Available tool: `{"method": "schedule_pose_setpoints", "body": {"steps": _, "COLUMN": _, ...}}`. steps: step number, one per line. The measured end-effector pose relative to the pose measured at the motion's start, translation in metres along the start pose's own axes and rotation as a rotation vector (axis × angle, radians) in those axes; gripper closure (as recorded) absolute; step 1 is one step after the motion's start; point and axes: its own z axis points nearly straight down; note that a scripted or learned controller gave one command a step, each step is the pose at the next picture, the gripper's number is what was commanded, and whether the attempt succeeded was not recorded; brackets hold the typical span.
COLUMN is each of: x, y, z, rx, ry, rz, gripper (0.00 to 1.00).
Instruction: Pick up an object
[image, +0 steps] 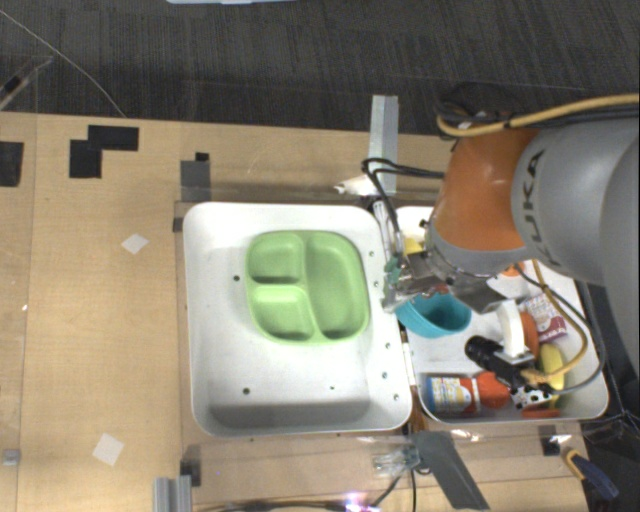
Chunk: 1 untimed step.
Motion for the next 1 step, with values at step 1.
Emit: {"method": "schedule_pose_setpoints", "body": {"steps": 1, "x": -0.0621, "y": 0.0136, "z": -0.0267, "rx": -0.004, "ry": -0.003, "rz": -0.058, "gripper": 1.0}}
